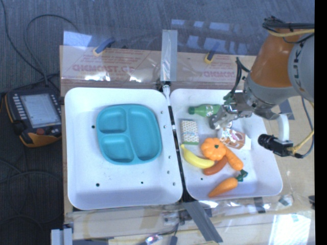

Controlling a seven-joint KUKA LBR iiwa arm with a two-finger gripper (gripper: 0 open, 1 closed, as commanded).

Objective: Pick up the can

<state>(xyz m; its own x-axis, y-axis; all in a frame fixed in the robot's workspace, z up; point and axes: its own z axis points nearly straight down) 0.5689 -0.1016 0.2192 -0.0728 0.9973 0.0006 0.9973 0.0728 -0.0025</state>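
Observation:
The can (235, 139), red and white, lies on its side in the right bin (265, 180), just right of an orange pumpkin (212, 148). My gripper (225, 119) hangs over the bin's upper middle, directly above and slightly left of the can. It sits between the can and a green bottle (203, 109). The gripper's body hides the can's upper edge, so I cannot make out whether they touch.
A banana (195, 157), two carrots (223, 187), a reddish sausage-shaped piece (214, 167) and a checkered block (189, 130) crowd the right bin's middle. The left bin (82, 182) holds a blue divided plate (127, 133). A teach pendant (33, 114) lies far left.

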